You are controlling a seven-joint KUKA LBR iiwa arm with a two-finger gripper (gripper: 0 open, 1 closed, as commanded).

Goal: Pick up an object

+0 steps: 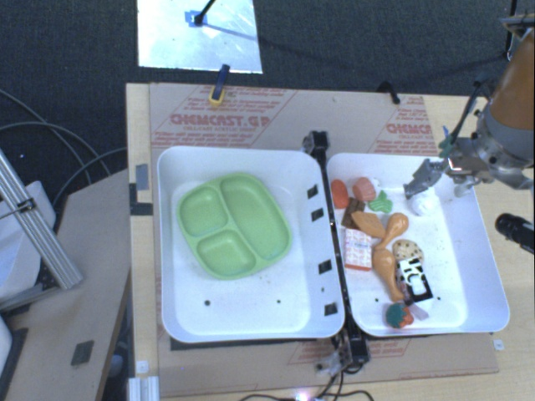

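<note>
The right bin [476,249] holds a heap of toy food along its left side: an orange-red piece [338,193], a pink piece [364,189], a small green piece [382,201], two tan drumsticks [387,261], a cookie [406,250], a red-and-white box [358,249], a black-and-white item [415,279] and a teal-and-red item [397,314]. My gripper [440,187] hangs over the bin's upper right part, to the right of the green piece. Its fingers [417,182] are spread open and nothing sits between them.
In the left bin [188,307] lies a green divided plate [234,224]. A black divider with clips [326,224] runs between the bins. The arm's body [510,124] fills the upper right. A metal post [33,224] stands at the far left.
</note>
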